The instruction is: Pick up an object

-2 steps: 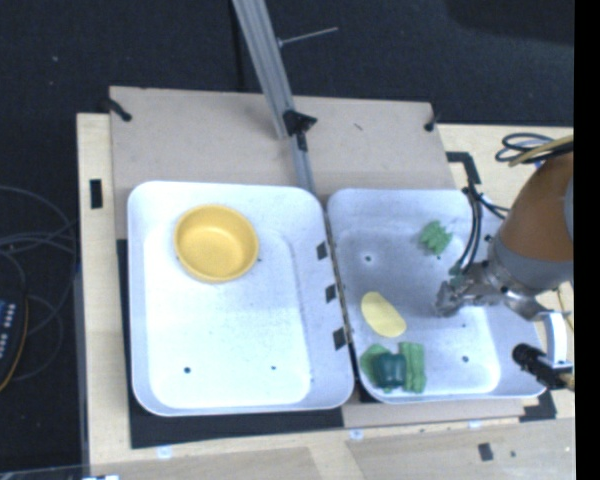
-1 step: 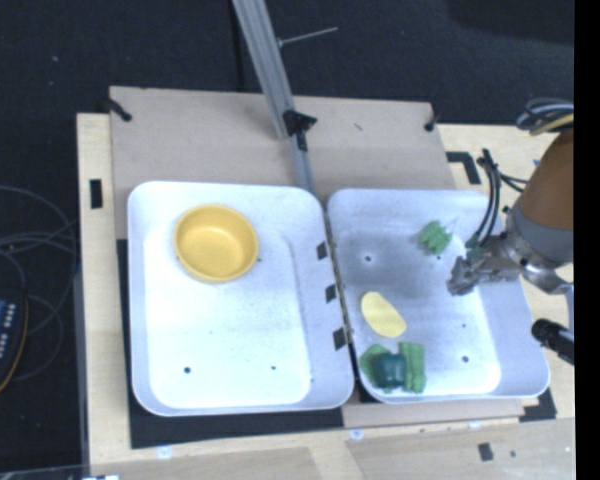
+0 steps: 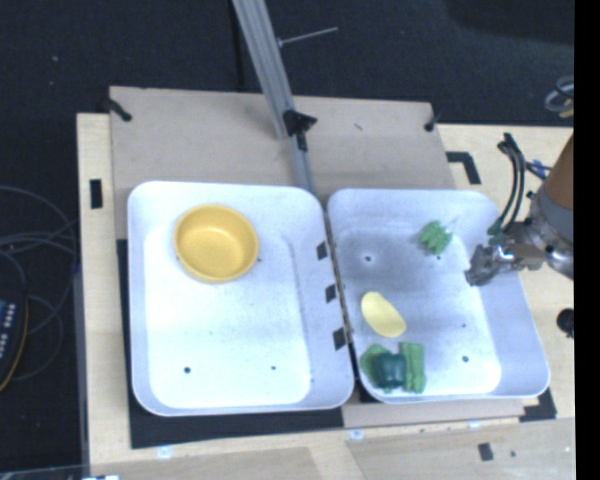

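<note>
The arm is reaching in from three o'clock, and its claw point(image 3: 483, 266) is hanging over the right-hand edge of the right bin point(image 3: 450, 206); from where I'm standing it's too small and dark to make out, so I cannot tell how it's set, and nothing is showing in its grip.

Things it could take are all lying in that bin: a small green leafy piece point(image 3: 435, 236) toward twelve o'clock, nearest the claw; a pale yellow lemon-shaped piece point(image 3: 382, 314) near the middle; and, at six o'clock, a dark teal lump point(image 3: 385, 368) touching a green block point(image 3: 413, 366). A yellow bowl point(image 3: 216, 242) is sitting alone in the left bin point(image 3: 230, 368), well apart from the arm.

What's worrying me: the claw is sitting right by the bin's wall, so a straight drop could be landing on the rim or bare floor. The leafy piece is looking small and flat, likely to be slipping out. The rounded yellow one could be squirting sideways under a pinch. At six o'clock, the touching pair might be getting shoved rather than gripped.
</note>
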